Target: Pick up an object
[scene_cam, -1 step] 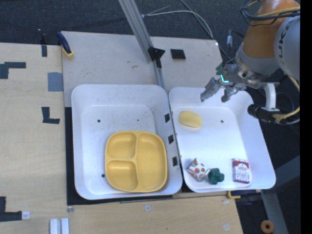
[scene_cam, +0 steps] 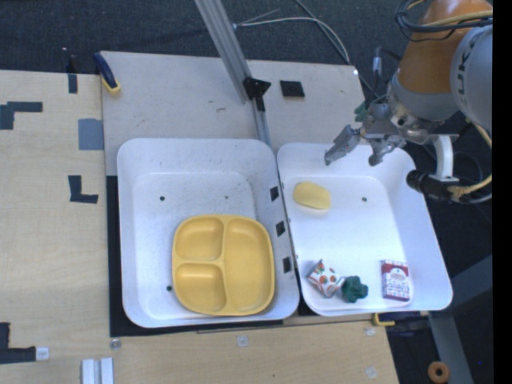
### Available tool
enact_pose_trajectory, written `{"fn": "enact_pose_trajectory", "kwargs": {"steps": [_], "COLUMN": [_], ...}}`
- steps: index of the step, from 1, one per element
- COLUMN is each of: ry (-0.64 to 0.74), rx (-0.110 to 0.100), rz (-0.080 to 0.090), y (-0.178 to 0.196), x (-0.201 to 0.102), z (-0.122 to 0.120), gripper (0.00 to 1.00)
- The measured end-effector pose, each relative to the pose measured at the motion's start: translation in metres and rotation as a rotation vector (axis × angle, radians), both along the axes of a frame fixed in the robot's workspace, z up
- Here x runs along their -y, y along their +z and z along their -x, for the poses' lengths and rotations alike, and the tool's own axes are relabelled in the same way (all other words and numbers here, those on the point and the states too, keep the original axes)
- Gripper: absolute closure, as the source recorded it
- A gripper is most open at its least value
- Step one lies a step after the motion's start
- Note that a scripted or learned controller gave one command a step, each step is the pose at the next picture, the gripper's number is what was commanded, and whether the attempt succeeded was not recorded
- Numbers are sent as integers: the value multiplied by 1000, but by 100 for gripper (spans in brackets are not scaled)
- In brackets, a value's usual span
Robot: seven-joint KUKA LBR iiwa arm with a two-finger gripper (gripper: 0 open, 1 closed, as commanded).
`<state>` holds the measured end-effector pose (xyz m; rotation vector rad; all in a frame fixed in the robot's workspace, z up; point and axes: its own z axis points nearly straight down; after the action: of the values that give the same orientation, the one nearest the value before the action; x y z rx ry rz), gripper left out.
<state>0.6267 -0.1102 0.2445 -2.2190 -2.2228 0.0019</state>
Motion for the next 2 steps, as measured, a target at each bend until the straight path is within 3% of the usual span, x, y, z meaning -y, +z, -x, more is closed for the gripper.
{"fn": "enact_pose_trajectory", "kwargs": {"steps": [2], "ry": [-1], "rx": [-4], "rz": [0], "y": [-119], "x": [0], "z": [7], "gripper": [0]}}
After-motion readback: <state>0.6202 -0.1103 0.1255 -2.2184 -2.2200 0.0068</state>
